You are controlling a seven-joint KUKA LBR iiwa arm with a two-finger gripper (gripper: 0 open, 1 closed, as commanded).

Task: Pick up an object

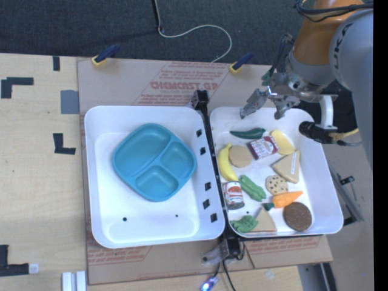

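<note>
The right bin holds several toy foods: a green chili, a banana, a tan round cookie, a dark red packet, a yellow lemon-like piece, a cheese wedge, an orange carrot, a brown round patty, a small can and green pieces. My gripper hangs open above the bin's far edge, over the chili and the packet, with nothing between its fingers.
The left bin holds a blue divided plate. A black divider runs between the bins. Yellow-blue clamps and a white cable lie behind the bins. The arm's orange band fills the upper right.
</note>
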